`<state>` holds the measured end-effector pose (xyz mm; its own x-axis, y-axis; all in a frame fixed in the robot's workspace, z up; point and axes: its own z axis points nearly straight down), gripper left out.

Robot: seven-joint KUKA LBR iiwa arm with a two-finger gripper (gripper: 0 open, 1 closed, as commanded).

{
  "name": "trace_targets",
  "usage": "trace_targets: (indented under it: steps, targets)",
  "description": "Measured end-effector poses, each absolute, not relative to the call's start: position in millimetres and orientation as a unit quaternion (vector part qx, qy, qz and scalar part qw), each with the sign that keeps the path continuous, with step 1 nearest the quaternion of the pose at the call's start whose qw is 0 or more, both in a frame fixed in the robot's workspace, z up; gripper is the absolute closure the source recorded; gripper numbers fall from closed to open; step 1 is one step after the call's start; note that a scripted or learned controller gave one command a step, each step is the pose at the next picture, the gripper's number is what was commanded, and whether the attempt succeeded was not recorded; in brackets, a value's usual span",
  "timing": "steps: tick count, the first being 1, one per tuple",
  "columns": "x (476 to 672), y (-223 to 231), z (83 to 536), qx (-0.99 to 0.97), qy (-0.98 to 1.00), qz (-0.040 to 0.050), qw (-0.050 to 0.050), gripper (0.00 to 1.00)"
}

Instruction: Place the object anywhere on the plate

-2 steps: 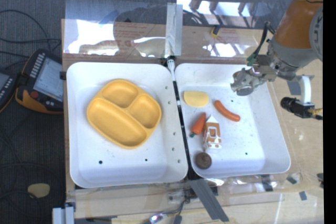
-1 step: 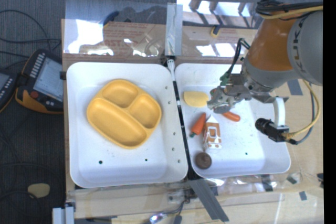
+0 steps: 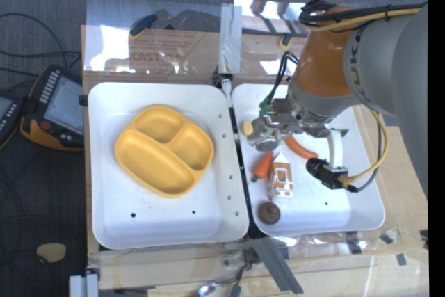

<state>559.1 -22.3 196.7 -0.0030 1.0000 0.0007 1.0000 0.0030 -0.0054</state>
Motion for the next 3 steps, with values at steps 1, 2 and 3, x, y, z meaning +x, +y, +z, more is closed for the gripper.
trace_targets:
  steps: [1, 2, 3]
  targets:
    - [544.9, 66, 182, -0.706, -0.708, 0.0017, 0.002, 1.0]
    - [558.6, 145, 239, -0.706, -0.708, 0.0016, 0.001, 1.0]
    - [558.7, 145, 239, -0.706, -0.708, 0.0019, 0.0, 0.0]
